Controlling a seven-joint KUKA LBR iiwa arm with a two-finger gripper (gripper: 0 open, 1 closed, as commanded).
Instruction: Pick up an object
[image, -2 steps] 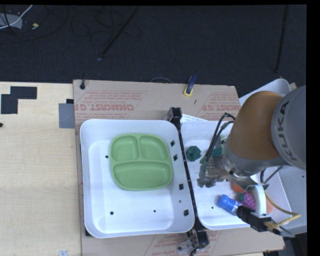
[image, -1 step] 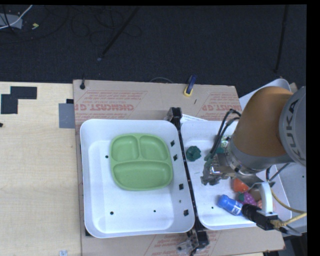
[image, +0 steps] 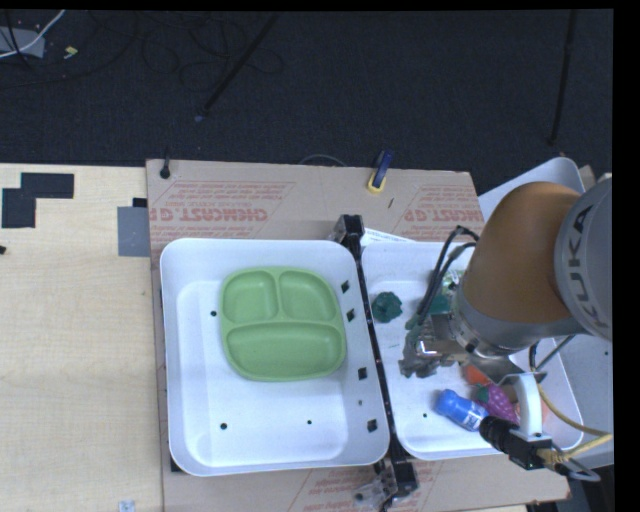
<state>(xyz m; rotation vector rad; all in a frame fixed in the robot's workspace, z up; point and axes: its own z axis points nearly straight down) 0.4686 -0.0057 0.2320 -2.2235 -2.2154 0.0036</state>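
My gripper (image: 422, 358) hangs low over the right bin (image: 420, 440), under the arm's orange band. A dark green lumpy object (image: 387, 305) lies in that bin, up and to the left of the gripper and apart from it. A blue cylinder (image: 459, 408) lies below and to the right of the gripper, beside a pink-purple object (image: 501, 403) and a small red-orange piece (image: 477, 378). The arm hides the bin's right half.
The left bin (image: 190, 420) holds a green divided plate (image: 282, 324). A black divider (image: 368, 340) runs between the two bins. Cardboard (image: 250, 205) lies under both bins, with a blue and yellow clip (image: 379, 172) at its far edge.
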